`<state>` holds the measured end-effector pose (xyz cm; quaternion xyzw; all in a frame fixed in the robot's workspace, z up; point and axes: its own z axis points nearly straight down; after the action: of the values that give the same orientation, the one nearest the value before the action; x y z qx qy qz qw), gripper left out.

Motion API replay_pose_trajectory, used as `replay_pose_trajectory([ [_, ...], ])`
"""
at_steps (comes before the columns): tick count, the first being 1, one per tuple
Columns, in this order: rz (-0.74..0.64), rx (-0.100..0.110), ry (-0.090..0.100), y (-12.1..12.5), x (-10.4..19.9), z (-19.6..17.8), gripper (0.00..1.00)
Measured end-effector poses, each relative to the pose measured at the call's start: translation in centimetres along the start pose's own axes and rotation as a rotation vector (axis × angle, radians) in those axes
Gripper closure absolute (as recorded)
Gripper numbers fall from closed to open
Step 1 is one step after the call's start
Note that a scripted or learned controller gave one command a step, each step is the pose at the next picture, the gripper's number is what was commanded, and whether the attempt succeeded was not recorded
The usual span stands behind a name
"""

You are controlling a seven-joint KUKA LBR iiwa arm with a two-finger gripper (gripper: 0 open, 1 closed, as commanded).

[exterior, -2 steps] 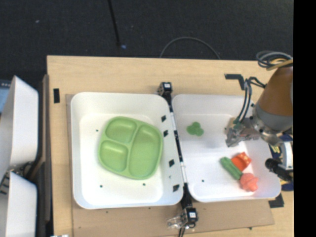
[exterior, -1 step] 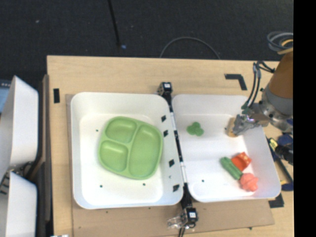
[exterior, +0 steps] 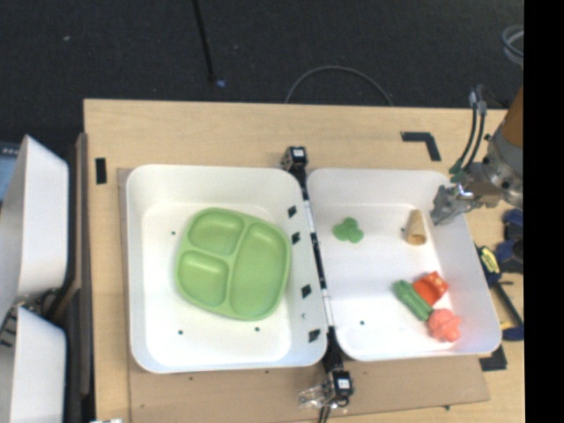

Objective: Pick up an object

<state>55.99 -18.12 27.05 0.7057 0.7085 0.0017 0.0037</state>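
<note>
From the one camera above, looking down at a slant, the wooden worktop (exterior: 211, 130) carries two shallow white bins side by side. The left bin (exterior: 145, 263) holds a green divided plate (exterior: 233, 263), lying flat near its middle. The right bin (exterior: 379, 333) holds the small things on offer: a green clump (exterior: 348, 231) toward its upper left, a tan cone-like piece (exterior: 415, 227) near the upper right, and, lower down by the right wall, a green stick (exterior: 411, 299) touching an orange-red piece (exterior: 431, 287), with a pink lump (exterior: 445, 325) just below them. The arm comes in from the right, and its pincer (exterior: 449, 203) sits at the upper right edge of the right bin, just beside the tan cone-like piece but apart from it. The metal parts there are small and bunched, so I cannot tell whether it is spread or closed; nothing can be made out in its grip. As I judge it, the picking has not been done: every object lies on the bin floor, and the approach, the grasp and the lift all remain. The tan piece looks the nearest candidate.
</note>
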Motion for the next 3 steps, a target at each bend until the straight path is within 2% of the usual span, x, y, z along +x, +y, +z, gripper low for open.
replay_pose_trajectory([
  [1,-0.003,0.005,0.003,1.9,5.1,-0.7,1.0],
  [3,-0.003,0.008,0.003,4.3,15.2,2.2,1.0],
])
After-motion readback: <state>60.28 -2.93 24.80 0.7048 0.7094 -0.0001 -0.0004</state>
